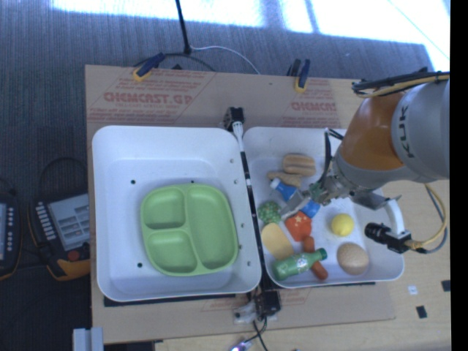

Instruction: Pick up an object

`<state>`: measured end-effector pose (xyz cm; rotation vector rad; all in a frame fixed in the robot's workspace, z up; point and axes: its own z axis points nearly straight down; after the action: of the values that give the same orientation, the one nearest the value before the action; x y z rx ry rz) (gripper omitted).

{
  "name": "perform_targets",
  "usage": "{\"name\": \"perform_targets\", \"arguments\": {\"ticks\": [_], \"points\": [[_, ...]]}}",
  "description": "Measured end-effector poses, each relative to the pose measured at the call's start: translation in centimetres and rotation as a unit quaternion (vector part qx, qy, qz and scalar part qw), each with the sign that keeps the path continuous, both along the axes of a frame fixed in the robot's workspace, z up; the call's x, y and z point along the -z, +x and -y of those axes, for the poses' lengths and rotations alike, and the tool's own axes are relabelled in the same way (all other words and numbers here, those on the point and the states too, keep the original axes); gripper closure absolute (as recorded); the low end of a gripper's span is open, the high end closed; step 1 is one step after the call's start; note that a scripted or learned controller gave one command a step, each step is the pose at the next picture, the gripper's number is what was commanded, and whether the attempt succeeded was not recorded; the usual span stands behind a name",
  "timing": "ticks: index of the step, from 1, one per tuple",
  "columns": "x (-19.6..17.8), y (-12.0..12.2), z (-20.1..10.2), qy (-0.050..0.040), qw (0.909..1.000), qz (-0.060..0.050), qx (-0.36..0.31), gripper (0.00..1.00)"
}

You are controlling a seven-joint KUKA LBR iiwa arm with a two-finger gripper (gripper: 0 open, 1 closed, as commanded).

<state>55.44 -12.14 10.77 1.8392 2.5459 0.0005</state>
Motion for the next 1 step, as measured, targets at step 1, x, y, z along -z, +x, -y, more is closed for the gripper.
{"name": "perform_targets", "arguments": {"ticks": [1], "points": [[1.41,2.34,-1.23,-0.0008,0.9993,0.007,0.035,0.00]]}}
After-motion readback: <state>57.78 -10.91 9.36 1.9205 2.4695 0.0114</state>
